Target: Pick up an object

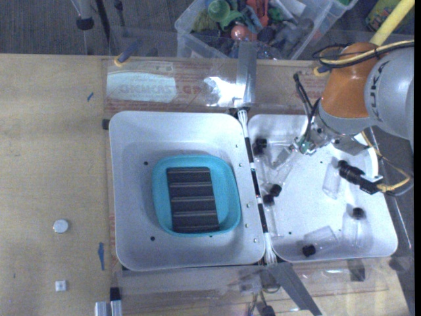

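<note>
A teal dish (227,196) with a dark ridged insert (192,199) lies in the left bin (128,176). The right bin (381,239) holds several clear plastic pieces with black caps, among them one at the far left (260,145), one by the divider (271,191) and one near the front (308,249). A clear cup (322,236) lies on its side at the front. My gripper (301,146) hangs over the far part of the right bin, close to a clear piece (283,160). Nothing shows held in it.
The arm's orange band (345,87) and grey body (395,91) cover the right bin's far right corner. A black cable plug (352,173) hangs over that bin. A clear box of toys (263,12) stands behind the bins. A small disc (60,226) lies on the bench at left.
</note>
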`<state>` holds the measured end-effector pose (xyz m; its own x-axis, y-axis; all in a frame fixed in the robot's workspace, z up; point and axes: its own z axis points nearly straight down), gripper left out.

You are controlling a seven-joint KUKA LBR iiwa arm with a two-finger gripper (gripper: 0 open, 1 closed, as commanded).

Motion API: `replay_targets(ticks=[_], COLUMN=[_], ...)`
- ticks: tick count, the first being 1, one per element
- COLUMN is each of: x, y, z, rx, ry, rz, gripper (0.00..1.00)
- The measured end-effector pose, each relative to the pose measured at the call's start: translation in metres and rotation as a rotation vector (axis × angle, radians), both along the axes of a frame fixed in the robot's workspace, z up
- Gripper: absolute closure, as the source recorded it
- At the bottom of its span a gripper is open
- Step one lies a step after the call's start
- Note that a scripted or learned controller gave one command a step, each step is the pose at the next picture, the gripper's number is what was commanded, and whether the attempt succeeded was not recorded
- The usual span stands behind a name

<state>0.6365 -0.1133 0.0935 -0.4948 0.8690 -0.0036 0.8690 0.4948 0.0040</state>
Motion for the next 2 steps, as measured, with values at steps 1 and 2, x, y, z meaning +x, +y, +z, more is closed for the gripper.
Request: replay_targets(ticks=[1,2], x=[0.0012,0.0012], y=[-0.0009,-0.0008], z=[0.0108,0.0108], rx=[-0.001,-0.001], ry=[-0.006,-0.006], rz=[-0.002,-0.002], gripper=[1.00,0.00])
